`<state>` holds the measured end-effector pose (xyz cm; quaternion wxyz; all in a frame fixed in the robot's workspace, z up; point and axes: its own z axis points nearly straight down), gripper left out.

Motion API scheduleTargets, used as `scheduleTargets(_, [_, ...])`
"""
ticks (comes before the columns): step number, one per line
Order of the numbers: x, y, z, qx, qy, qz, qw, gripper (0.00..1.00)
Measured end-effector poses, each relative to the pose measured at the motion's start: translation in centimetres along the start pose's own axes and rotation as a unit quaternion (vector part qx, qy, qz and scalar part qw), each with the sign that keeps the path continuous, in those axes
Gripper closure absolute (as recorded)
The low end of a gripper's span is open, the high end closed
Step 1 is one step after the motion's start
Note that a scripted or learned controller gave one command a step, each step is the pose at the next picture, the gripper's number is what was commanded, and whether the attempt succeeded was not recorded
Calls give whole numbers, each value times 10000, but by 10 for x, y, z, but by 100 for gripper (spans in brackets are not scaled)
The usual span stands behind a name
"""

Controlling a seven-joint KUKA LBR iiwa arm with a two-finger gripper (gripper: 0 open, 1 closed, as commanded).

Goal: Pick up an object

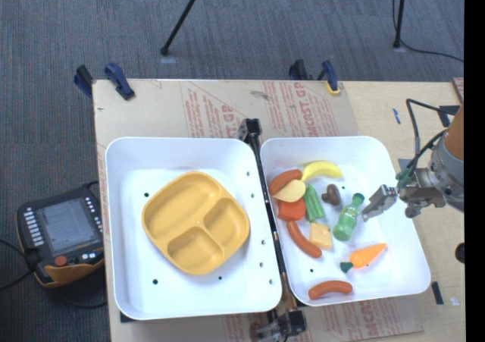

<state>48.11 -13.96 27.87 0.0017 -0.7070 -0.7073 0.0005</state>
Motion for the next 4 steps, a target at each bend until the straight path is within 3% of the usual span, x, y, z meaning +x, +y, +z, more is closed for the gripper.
scheduleTargets(1, [38,31,157,21,6,6,10000,0])
scheduleTargets(2, [58,30,192,11,4,11,10000,0])
scheduleTargets(3, [57,30,182,21,10,35,10000,100])
scheduleTargets(4, [116,18,64,-11,-3,-9,10000,100])
